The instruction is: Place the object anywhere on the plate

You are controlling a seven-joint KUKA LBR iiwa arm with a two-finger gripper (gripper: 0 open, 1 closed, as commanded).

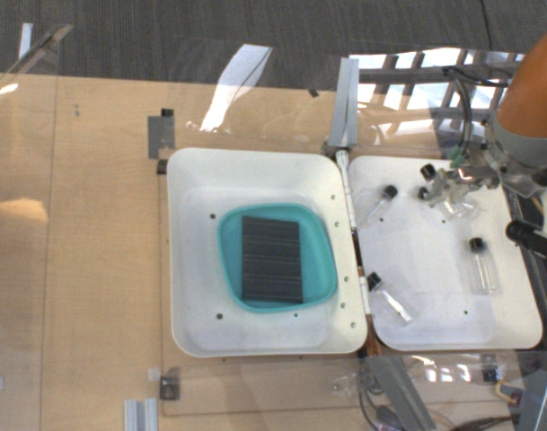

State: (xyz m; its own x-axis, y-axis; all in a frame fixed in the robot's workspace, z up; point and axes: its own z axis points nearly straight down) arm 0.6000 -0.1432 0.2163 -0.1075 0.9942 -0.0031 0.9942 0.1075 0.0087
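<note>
Left bin: you have the teal plate sitting in the middle of it, square-ish with rounded corners. A dark ribbed rectangular pad lies flat on the plate, inside its rim.

Divider between the bins: a small vial with a black cap lies at the right bin's lower left, its cap close to the divider, body angled down to the right.

Right bin: you have several more clear vials with black caps scattered on the white floor. One lies near the upper left, cap pointing up-right. Another lies toward the right side, roughly upright in the view, cap at its top end. All these lie well apart from the plate.

Upper right of that bin: a cluster of clear vials lies just under the wrist. The gripper hangs over this cluster, near the bin's top edge. You cannot tell from this view how it is set, or whether it has hold of anything; glare and clear plastic blur that spot.

Far right: the arm's orange band fills the corner.
</note>
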